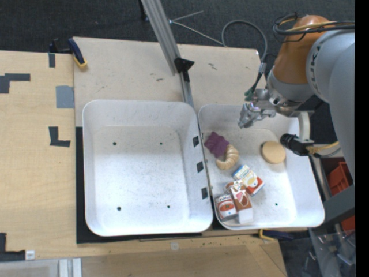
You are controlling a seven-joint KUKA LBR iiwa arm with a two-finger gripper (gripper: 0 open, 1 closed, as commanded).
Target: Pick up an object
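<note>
We saw the gripper (249,119) hanging over the upper part of the right bin (300,209); how far its jaws stood apart we could not tell. Below it lay a purple piece (216,143), a croissant (228,156), a round bun (273,152) and small cartons (239,196). The left bin (95,154) sat mid-frame on the wooden bench (29,126).

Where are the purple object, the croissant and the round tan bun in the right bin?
purple object (216,143), camera view, middle of its top face.
croissant (228,157), camera view, its curved, ridged back.
round tan bun (273,152), camera view, centre of its domed top.
</note>
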